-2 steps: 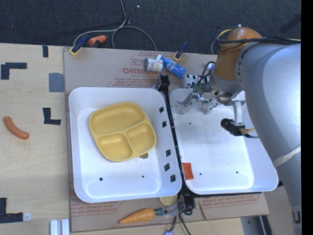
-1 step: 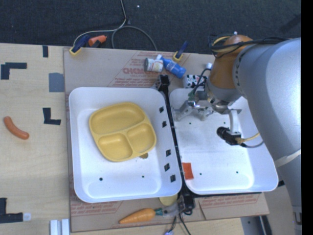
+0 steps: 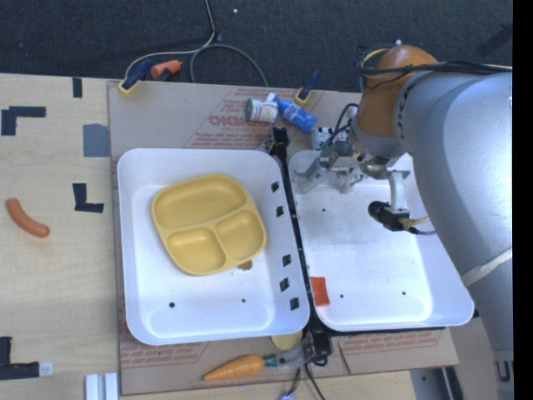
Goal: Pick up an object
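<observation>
Grey arm [image 3: 466,165], end effector [image 3: 333,167] over right bin [image 3: 375,307]

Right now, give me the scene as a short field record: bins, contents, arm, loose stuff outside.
left bin: yellow divided plate
right bin: small orange block near its left wall
arm: reaches in from the right, over the right bin's far edge
gripper: low at the right bin's far left corner; nothing seen held
outside bins: sausage on left bench, carrot at near edge, bottle at far edge
</observation>
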### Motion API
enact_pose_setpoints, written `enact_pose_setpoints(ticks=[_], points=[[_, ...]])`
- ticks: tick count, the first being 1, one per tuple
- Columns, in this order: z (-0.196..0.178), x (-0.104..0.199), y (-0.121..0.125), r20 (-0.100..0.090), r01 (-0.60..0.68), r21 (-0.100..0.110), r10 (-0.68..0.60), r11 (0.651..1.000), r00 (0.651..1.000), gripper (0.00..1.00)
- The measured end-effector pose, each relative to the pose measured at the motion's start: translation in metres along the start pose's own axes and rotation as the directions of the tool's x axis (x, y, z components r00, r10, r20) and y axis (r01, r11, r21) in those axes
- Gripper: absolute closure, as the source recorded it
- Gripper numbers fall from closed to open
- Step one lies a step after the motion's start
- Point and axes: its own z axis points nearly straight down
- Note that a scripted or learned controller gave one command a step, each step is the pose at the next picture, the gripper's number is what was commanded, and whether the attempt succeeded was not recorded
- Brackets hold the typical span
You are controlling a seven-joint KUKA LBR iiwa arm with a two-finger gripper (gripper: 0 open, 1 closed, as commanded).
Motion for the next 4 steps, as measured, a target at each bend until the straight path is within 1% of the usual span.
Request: enact_pose_setpoints(ticks=[1, 2, 3, 4], points=[[-0.0105, 0.0000, -0.0003, 0.003, 0.001, -0.002, -0.001, 1.000, 1.000, 1.00], [-0.0099, -0.0001, -0.0005, 0.003, 0.001, 0.000, -0.001, 1.000, 1.000, 0.00], [-0.0199, 0.0002, -0.0004, 0.004, 0.002, 0.000, -0.002, 1.000, 1.000, 1.00], [-0.0193, 0.0002, -0.0006, 0.005, 0.002, 0.001, -0.002, 1.000, 1.000, 0.00]])
